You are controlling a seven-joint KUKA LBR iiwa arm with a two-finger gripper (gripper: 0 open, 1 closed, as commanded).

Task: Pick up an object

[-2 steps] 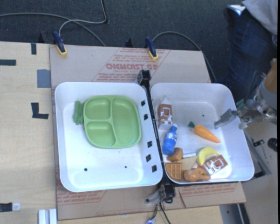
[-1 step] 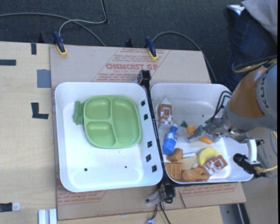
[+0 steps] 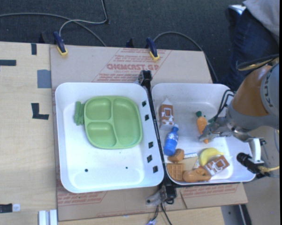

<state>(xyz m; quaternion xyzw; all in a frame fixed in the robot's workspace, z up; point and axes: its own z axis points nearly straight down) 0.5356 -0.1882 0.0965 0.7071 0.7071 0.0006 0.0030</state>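
The claw [image 3: 207, 136] was seen low in the right bin [image 3: 190, 89], at the end of the grey arm [image 3: 253, 109] that reached in from the right, and whether it was spread or pressed together could not be told, since that part was dark and small against the white floor. Nothing could be seen pinched in it. The nearest thing was the carrot [image 3: 201, 123], which lay just beyond the claw and slightly to its left, so close that contact could not be ruled out; its long axis ran roughly along the line from the claw toward the far wall, green top farthest away. It was judged that the coming move would turn on this: a small shift away from the near wall, with the closing direction set across the carrot's width, would be needed. On the near side of the claw the banana [image 3: 207, 154] was found, with a small carton [image 3: 218, 165] touching it and a brown pastry [image 3: 196, 175] beside that. Well to the claw's left lay the blue bottle [image 3: 171, 141] and, beyond it, a white carton [image 3: 166, 114]. Farther left still, across the divider, the green tray [image 3: 112, 122] rested in the left bin [image 3: 65, 139], well apart from the claw.
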